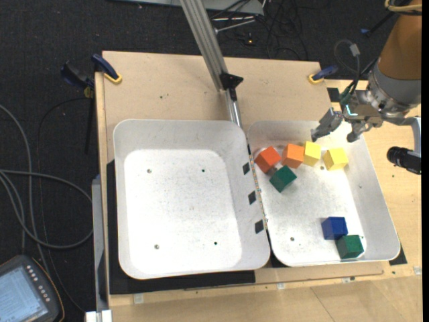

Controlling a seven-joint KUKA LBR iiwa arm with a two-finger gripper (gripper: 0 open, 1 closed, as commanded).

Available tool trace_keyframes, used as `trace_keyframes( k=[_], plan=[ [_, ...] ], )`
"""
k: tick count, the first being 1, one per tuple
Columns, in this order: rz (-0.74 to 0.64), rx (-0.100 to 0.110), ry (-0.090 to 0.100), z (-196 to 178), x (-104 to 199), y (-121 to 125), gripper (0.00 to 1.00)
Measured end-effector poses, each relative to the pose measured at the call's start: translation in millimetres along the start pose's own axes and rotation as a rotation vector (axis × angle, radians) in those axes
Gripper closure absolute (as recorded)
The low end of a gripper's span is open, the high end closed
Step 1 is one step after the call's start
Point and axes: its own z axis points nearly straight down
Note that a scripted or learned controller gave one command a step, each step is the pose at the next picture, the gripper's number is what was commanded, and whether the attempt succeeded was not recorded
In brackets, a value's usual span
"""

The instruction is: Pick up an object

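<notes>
Blocks: small coloured cubes, all in the right bin (375, 200), none in my grasp.
Far cluster: two orange ones (268, 157) (294, 155) side by side, a yellow one (312, 153) touching the second orange, another yellow (336, 157) just beside it, and a dark green one (283, 178) tilted just in front of the oranges.
Near corner: a blue block (334, 227) with a second green block (350, 246) touching it, close to the bin's front rim.
My fingers (323, 126): spread apart, the two tips well separated, gripping nothing.
My gripper (339, 129): over the far edge of the right bin, just behind the two yellow blocks, not touching either.
Left bin (127, 180): white, speckled floor.
</notes>
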Motion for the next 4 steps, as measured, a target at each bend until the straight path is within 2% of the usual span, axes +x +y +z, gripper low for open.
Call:
trace_keyframes(
  k=[1, 3, 4],
  plan=[
    [0.0, -0.004, 0.0, -1.9, 0.0, 0.7, 0.0],
    [0.003, 0.003, 0.0, 123.2, 1.4, -0.1, 0.0],
    [0.003, -0.013, -0.004, 154.1, 0.5, 3.1, 0.0]
  ],
)
